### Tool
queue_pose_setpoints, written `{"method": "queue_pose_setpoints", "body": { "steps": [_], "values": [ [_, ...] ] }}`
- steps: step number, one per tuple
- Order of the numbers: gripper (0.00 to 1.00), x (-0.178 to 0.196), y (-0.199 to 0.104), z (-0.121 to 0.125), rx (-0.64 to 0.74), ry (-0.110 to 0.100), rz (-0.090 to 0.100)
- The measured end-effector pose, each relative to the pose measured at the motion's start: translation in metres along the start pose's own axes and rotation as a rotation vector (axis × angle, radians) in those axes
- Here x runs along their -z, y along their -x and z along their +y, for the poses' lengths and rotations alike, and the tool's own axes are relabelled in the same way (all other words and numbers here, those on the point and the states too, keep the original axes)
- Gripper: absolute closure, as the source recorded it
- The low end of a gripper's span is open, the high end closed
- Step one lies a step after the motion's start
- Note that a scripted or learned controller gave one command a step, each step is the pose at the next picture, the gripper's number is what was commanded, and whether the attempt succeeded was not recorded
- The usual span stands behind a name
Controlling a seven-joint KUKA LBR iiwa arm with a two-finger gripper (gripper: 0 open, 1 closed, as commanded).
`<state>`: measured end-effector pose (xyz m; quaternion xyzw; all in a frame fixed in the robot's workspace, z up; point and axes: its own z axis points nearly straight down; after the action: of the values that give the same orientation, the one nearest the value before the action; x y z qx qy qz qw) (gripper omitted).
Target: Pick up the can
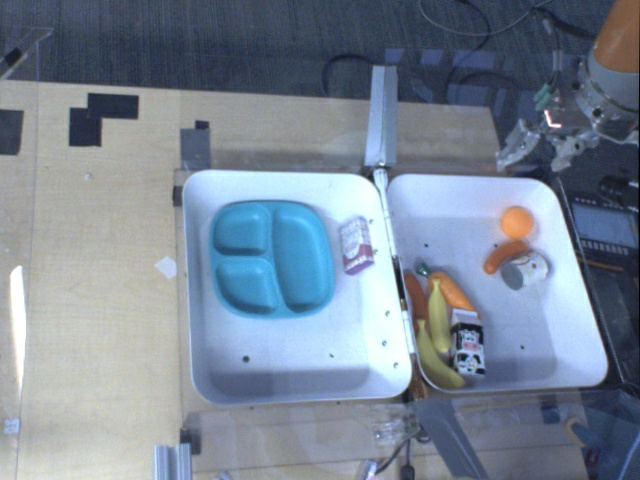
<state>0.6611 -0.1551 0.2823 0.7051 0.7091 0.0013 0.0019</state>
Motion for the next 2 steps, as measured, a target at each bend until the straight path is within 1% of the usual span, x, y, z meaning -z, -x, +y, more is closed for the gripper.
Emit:
{"method": "queue_pose_setpoints", "body": {
  "steps": [1,2],
  "values": [
    [0.00,-0.0712,0.0425,-0.0080,-0.055,0.000,-0.001],
    [0.00,-0.0708,0.0421,-0.0077,-0.054,0.000,-0.001]
  ]
}}
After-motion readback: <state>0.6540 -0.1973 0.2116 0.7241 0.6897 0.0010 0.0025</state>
